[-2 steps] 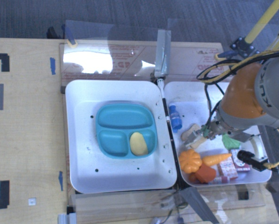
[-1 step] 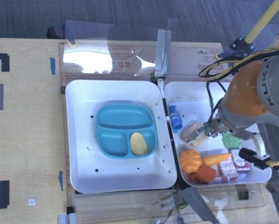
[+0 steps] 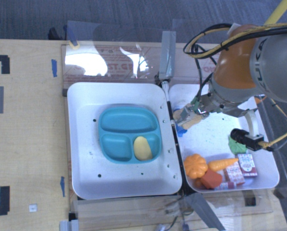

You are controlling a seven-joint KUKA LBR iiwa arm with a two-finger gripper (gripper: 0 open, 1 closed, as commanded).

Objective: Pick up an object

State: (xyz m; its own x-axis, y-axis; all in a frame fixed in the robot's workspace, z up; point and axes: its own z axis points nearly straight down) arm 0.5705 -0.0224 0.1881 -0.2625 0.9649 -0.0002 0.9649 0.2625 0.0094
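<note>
My gripper (image 3: 185, 118) hangs low over the upper left corner of the right bin (image 3: 270, 177), close to the divider between the bins. A small blue thing (image 3: 181, 128) lies just beneath it; whether it is held is unclear. Along the right bin's front lie an orange pumpkin-shaped toy (image 3: 195, 165), a carrot (image 3: 223, 164), a red block (image 3: 211, 180) and two small cartons (image 3: 240, 171). A green object (image 3: 238, 145) sits near that bin's right side. In the left bin (image 3: 81, 129) rests a blue divided tray (image 3: 119, 129) with a yellow oval item (image 3: 142, 148) in its lower right compartment.
The arm's orange and grey wrist (image 3: 239, 66) with its cables looms over the right bin's back half. A black cable fitting (image 3: 244, 137) hangs next to the green object. A clear plastic sheet (image 3: 109, 64) lies behind the left bin.
</note>
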